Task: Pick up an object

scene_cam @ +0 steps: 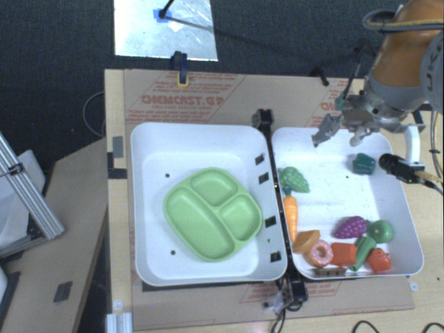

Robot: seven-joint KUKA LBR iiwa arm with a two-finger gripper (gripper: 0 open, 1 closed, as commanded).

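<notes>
Two open, empty jaws [341, 132] hang over the right bin's [409, 227] far edge, apparently in the approach step, with a dark green toy [363, 163] just beside and below them, the likeliest pick, calling for a short descent.

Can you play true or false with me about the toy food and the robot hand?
1. The green plate is in the left bin. True.
2. The carrot lies on the plate. False: it is in the right bin.
3. The gripper holds the grapes. False: its open fingers hold nothing.
4. The donut is near the right bin's front edge. True.
</notes>
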